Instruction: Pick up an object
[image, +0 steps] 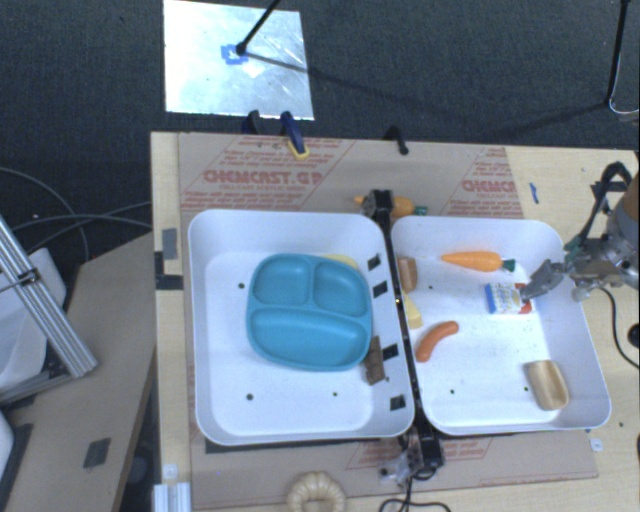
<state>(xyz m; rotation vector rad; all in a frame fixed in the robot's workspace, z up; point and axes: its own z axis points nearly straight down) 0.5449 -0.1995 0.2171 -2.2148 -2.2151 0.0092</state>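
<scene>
Two shallow white bins sit side by side on the surface (300, 170), which is covered with printed cardboard. The left bin (215, 330) holds a blue divided plate (308, 310) lying flat near its middle, with a small brown piece (375, 362) just beside the plate's lower right corner, close to the wall between the bins. The right bin (580, 400) holds several small things: a toy carrot (473, 261) near the far side, a small blue and white packet (505, 298) below it, an orange sausage-shaped toy (436, 340) toward the middle left, a tan bread-like piece (546, 383) in the near right corner, and another tan piece (407, 272) against the dividing wall. The arm reaches in from the right edge, and the pincer (537, 282) hangs low over the right side of the right bin, its tip just beside the packet's right end and seemingly touching or nearly touching it. Whether the pincer is spread or closed cannot be told from this angle. The carrot lies a little apart from the tip, up and to the left.
</scene>
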